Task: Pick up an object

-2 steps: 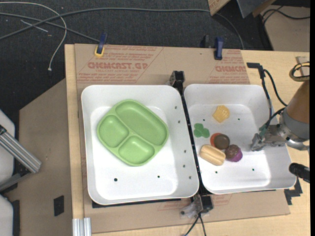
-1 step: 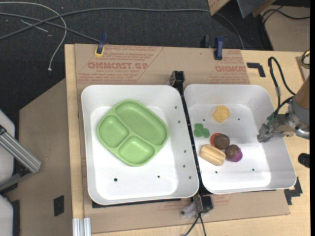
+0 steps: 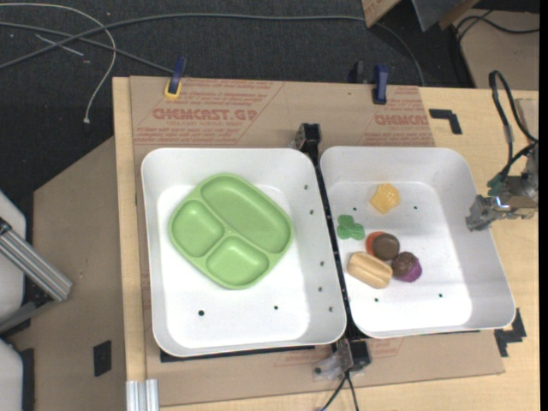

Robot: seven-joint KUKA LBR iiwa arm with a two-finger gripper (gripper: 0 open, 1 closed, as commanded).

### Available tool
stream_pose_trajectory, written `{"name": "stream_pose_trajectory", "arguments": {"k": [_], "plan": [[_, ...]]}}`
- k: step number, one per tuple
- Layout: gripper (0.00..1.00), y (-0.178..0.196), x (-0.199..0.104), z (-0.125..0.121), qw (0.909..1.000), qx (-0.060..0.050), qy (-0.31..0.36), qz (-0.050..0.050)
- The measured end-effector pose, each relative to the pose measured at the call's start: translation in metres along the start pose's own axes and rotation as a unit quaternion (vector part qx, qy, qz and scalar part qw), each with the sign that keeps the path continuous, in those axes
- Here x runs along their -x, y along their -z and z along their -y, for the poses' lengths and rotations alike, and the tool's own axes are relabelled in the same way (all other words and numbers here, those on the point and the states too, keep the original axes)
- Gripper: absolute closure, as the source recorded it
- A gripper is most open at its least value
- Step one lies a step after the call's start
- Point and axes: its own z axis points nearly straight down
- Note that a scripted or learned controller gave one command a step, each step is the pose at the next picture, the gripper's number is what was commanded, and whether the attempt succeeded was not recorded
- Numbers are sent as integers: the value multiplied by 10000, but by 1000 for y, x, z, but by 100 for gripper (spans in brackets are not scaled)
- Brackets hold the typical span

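Note:
The right bin (image 3: 445, 302) holds several small toy foods. A yellow piece (image 3: 384, 198) lies toward the back, and a green piece (image 3: 348, 228) sits near the left wall. A brown and red round piece (image 3: 384, 246), a purple piece (image 3: 406, 266) and a tan bun (image 3: 370, 270) are bunched together in the middle. My gripper (image 3: 482, 213) is at the right bin's right rim, well apart from all of the pieces, with nothing seen in it.
The left bin (image 3: 171, 315) holds a green divided plate (image 3: 229, 229). Both bins rest on a cardboard sheet (image 3: 214, 105) held by blue clamps (image 3: 177, 77) at the back. Cables (image 3: 514, 122) hang at the far right.

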Motion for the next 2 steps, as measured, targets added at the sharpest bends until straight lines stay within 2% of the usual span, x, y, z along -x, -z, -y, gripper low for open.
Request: {"name": "stream_pose_trajectory", "arguments": {"k": [1, 2], "plan": [[100, 52, 1, -2, 10000, -3, 2, -1], [100, 56, -59, -1, 10000, -46, 21, -32]]}}
